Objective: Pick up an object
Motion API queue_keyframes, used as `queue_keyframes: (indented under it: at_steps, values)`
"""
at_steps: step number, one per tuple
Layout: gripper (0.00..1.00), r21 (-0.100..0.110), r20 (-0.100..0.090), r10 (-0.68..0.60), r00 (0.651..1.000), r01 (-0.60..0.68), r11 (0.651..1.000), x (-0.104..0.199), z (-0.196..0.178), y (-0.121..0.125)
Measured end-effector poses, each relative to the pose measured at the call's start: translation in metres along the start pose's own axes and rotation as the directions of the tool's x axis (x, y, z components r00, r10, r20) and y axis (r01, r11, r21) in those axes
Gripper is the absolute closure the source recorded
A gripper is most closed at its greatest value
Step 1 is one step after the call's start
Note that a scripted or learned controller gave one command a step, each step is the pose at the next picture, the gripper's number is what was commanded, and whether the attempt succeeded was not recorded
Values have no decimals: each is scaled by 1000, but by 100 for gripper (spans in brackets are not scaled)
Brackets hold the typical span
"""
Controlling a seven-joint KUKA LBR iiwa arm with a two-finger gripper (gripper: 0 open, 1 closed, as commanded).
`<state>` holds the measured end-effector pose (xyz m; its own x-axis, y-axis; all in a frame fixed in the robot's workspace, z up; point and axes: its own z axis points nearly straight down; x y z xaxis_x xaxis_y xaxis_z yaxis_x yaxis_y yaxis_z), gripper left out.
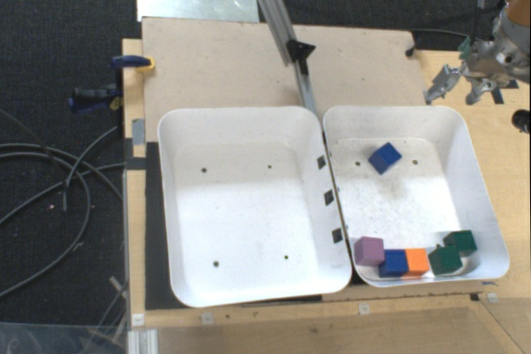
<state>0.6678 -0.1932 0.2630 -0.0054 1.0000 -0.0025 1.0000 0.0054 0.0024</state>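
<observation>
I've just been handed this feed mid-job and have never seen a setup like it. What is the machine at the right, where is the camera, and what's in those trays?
One fixed camera looks down at a slant on a bench. The gripper of a robot arm sits at the upper right, above the bench just beyond the right bin, holding nothing. That bin holds a lone blue cube near its far end and, along the near edge, a purple cube, a second blue cube, an orange cube and two dark green cubes. The left bin lies beside it.
</observation>
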Motion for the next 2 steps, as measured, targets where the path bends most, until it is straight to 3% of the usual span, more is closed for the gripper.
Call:
queue_keyframes:
  at_steps: [1, 2]
  values:
    - [0, 6, -4, -2, 1000, 2, 1000, 39, 115, 23]
    - [0, 6, -5, -3, 1000, 3, 1000, 82, 174, 1]
